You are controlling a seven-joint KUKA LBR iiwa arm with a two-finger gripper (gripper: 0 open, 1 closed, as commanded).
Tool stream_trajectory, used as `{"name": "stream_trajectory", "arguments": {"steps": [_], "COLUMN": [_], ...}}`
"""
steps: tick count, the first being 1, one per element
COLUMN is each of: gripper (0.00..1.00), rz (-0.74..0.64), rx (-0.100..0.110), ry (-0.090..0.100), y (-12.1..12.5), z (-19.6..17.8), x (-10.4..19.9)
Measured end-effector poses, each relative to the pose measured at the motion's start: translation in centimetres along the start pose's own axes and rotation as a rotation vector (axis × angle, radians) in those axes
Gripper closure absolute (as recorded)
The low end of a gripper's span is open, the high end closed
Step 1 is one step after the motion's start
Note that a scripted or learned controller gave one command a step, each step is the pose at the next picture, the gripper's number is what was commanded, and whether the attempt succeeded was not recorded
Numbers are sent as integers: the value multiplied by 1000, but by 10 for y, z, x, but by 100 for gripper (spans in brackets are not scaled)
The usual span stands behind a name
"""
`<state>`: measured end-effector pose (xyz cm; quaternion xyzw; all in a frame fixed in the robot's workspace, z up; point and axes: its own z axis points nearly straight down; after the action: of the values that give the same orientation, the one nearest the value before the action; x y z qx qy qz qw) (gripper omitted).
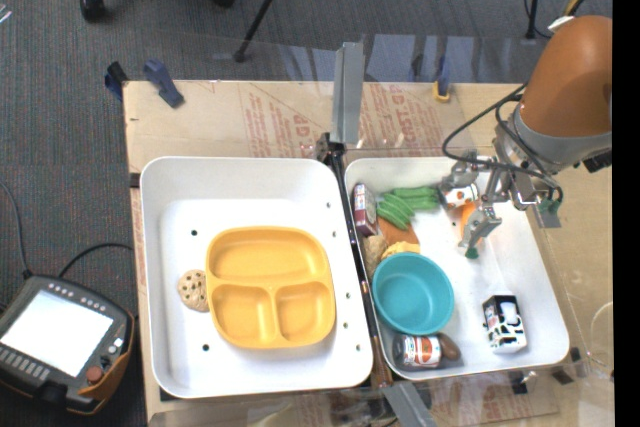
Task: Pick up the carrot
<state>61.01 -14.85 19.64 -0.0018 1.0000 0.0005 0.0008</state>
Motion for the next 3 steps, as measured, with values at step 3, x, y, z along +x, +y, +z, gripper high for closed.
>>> {"name": "stream_trajectory", "arguments": {"steps": [3], "gripper": [0], "rz": [171], "rx": [0], "ry": [1], "y": [-62], "z": [108], "x": [39]}}
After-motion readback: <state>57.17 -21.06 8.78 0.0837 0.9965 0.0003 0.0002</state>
